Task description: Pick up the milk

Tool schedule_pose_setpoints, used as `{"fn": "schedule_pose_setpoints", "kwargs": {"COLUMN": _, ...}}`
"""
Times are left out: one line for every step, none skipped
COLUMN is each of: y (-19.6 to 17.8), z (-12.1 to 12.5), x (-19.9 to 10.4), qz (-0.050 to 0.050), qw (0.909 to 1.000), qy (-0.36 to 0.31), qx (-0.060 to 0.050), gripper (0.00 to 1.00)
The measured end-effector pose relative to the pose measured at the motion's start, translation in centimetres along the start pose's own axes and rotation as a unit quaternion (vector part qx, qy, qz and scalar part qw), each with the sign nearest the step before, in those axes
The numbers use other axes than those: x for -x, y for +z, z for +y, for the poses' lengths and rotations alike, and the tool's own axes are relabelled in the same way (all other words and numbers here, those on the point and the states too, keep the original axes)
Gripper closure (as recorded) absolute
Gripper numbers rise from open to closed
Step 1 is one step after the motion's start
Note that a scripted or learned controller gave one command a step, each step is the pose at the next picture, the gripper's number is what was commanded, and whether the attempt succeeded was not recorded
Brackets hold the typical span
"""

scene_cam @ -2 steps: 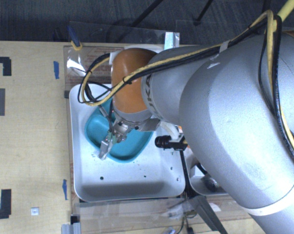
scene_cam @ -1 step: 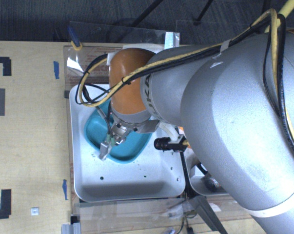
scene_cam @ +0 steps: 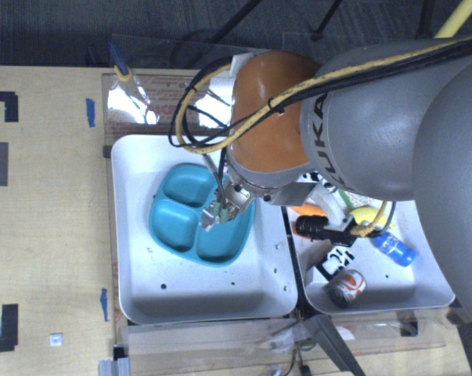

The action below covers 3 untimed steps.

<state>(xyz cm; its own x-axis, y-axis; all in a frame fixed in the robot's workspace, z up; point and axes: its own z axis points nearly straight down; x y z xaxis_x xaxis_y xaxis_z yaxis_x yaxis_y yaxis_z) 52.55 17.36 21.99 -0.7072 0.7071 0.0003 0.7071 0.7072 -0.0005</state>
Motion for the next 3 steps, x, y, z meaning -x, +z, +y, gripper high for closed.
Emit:
{"fn": "schedule_pose_setpoints", "kwargs": {"y": 1.0, "z": -0.9, "x": -5.7, "qz": 0.001, "qw": 0.9975, "qy": -0.071, "qx": -0.001, "gripper": 1.0}}
{"fn": "schedule_pose_setpoints", "kwargs": {"y": 8.9, "z": 0.4, "x": -6.9, "qz": 0.0, "qw": 0.9687, "qy": -0.248, "qx": 0.0, "gripper": 1.0}}
{"fn": "schedule_pose_setpoints", "kwargs": {"y": 8.9, "z": 0.3, "x": -6.9, "qz": 0.0, "qw": 0.9687, "qy": -0.248, "qx": 0.0, "gripper": 0.0}}
